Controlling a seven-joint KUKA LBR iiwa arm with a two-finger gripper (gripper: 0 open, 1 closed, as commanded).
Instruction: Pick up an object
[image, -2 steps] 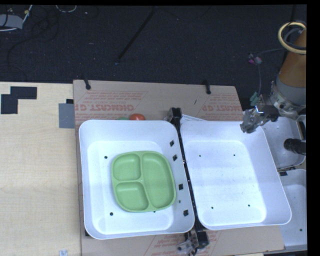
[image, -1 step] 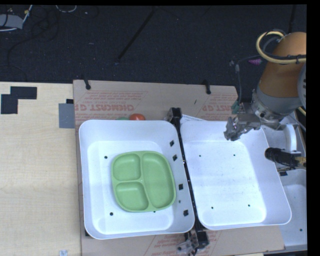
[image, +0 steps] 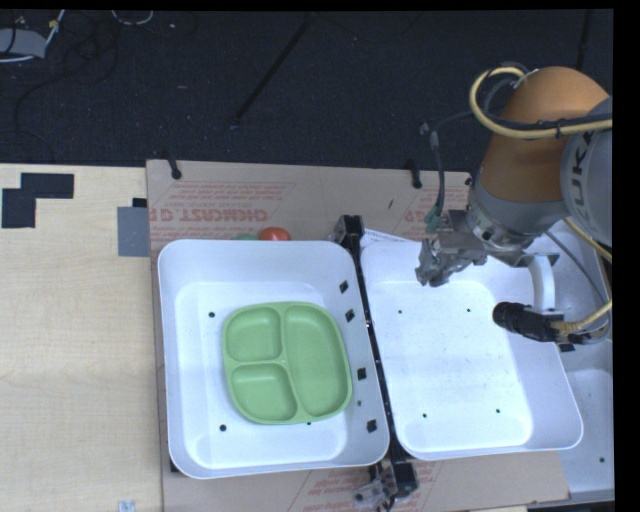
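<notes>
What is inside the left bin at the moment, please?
The left bin holds a green divided plate, its three compartments bare. The bin floor beneath the plate is covered, so anything under it cannot be seen.

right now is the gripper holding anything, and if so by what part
Nothing is held. The gripper hangs over the right bin's far edge, while the green divided plate lies in the left bin.

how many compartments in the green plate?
3. On the green divided plate in the left bin: one at upper left, one at lower left, and one long one down the right side.
</notes>
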